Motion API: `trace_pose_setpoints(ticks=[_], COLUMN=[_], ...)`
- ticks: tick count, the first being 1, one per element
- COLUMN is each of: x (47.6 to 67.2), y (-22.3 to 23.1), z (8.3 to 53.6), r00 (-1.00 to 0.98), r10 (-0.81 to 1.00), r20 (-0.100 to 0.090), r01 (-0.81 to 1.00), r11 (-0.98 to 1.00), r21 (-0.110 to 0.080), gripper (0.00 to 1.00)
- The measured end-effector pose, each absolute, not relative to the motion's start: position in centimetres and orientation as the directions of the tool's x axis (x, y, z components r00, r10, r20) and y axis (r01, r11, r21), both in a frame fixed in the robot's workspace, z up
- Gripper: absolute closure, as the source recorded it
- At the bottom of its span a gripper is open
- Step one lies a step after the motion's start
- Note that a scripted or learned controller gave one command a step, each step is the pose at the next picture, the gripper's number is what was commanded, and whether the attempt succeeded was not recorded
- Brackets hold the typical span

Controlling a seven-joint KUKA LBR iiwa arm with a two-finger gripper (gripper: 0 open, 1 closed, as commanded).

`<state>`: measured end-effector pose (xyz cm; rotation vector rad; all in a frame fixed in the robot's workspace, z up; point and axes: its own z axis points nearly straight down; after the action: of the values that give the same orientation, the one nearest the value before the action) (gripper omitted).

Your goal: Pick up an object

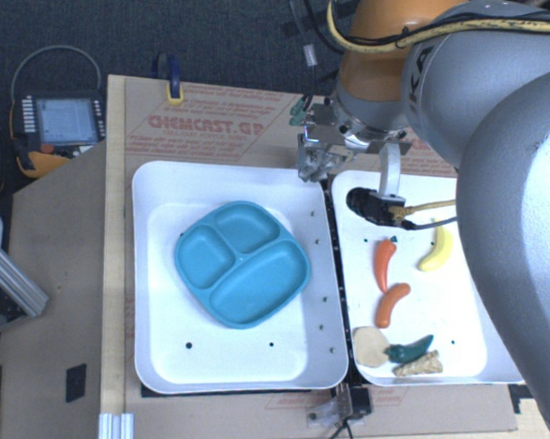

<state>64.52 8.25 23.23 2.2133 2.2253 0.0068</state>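
Claw [318, 170] hangs over the far end of the divide between the two bins, right at the far right corner of the left bin [146, 252]. Whether it is wide or narrow cannot be told from this angle, and nothing can be seen in its grasp. Above it rise the orange band and the grey arm [506, 136], which comes in from the right and hides part of the right bin [345, 294].

Nearest the claw in the right bin lies an orange carrot-shaped piece [385, 262], end-on to the camera, with a yellow banana [435, 250] just beside it on the right. An orange sausage [391, 305] lies near the carrot, a little closer to the camera. At the near rim sit a pale flat disc [371, 346], a teal piece [409, 349] and a tan lump [420, 366], close together, the teal and tan ones touching.

In the left bin a blue divided plate [244, 263] lies flat near the middle, well apart from the claw.

Both bins rest on a brown board [216, 121] with red lettering on the surface, and a blue-and-yellow clamp [172, 80] grips its far edge.
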Motion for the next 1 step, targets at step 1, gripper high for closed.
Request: trace_pose_setpoints(ticks=[1], x=[66.19], y=[9.15], z=[22.16], r00=[-0.001], r10=[1.0], r20=[-0.001], r01=[1.0], r11=[0.001], r21=[0.003], gripper=[1.0])
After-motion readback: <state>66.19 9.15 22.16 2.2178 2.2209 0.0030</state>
